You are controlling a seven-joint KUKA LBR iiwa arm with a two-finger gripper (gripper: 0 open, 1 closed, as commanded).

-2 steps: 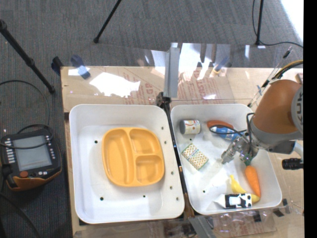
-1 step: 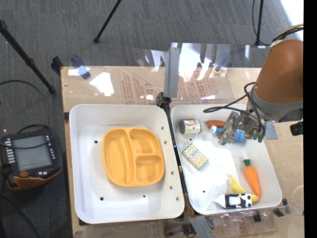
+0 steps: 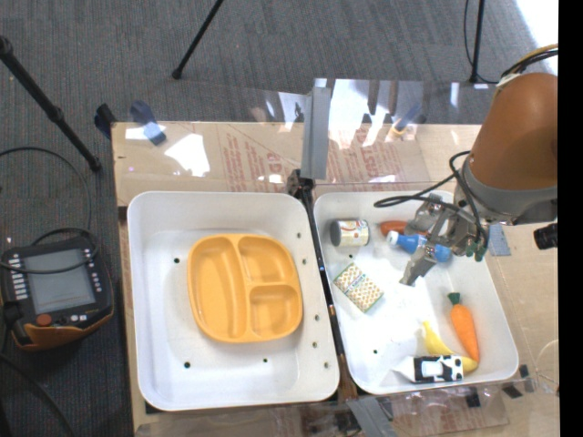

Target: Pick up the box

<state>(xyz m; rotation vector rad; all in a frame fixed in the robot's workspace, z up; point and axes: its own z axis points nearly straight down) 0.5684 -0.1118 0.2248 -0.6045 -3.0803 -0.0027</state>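
The box (image 3: 358, 288) lies untouched in the right bin (image 3: 506, 335), centre-right of the frame. The claw (image 3: 414, 271) hangs just right of it, fingers apart, holding nothing. The whole grasp and lift remain.

Arm enters from the right edge of the frame, orange band uppermost, wrist angled down-left. Tool (image 3: 412, 276) sits right of centre, fingertips pointing lower left.
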